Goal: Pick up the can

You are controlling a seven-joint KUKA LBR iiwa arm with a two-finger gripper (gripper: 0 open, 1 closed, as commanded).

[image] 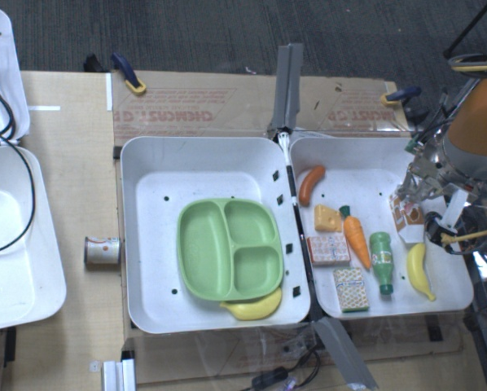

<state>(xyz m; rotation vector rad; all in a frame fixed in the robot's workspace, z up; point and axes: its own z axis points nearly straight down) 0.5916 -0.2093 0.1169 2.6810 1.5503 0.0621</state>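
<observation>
My gripper [418, 187] hangs over the right bin [366, 149], at its right wall; whether it is clenched or released I cannot tell. The can [102, 251] lies on its side outside the bins, left of the left bin [146, 243], which holds a green divided plate [230, 248].

You see a can [102, 251] of dull metal on a matt wooden table [72, 177]. The bins [146, 169] look like smooth white plastic (slightly glossy), the green tray [227, 247] matt plastic, and the cardboard [195, 108] behind is rough brown.
</observation>
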